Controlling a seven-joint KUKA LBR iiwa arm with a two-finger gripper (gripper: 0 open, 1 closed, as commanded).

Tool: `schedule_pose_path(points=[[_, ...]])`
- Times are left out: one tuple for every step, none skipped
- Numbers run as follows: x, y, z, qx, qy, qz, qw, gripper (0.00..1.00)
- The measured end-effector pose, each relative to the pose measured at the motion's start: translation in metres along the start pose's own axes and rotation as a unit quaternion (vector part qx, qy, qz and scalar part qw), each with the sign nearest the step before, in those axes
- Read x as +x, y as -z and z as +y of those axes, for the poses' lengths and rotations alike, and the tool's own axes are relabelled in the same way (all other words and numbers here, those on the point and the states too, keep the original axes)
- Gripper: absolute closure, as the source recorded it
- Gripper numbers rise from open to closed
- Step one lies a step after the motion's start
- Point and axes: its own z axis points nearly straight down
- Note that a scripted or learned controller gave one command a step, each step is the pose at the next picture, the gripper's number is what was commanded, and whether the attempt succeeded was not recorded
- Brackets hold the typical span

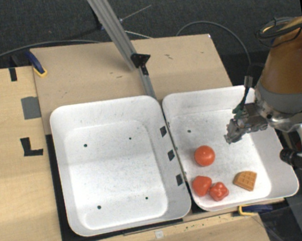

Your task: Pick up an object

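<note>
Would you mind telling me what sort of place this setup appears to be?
Probably a robotics lab test bench: a robot arm reaches over two white bins on a wooden bench, with toy food lying in the right bin.

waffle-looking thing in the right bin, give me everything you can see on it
The waffle piece is a small tan-orange item with a grid-like surface, roughly a rounded wedge; it looks like a plastic or rubber toy, though the material is hard to confirm. It lies flat on the floor of the right bin, in the near right corner. Nothing touches it: the red pepper-like toy sits apart on its left, and the gripper hangs farther back over the bin, well clear of it.
</note>
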Motion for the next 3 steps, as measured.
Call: schedule_pose_path(points=[[0.052,-0.01,-0.007,0.001,0.0,0.0,1.0,1.0],[0.109,-0.023,-0.006,0.002,0.001,0.0,1.0,1.0],[0.172,-0.017,0.004,0.0,0.002,0.0,1.0,1.0]])
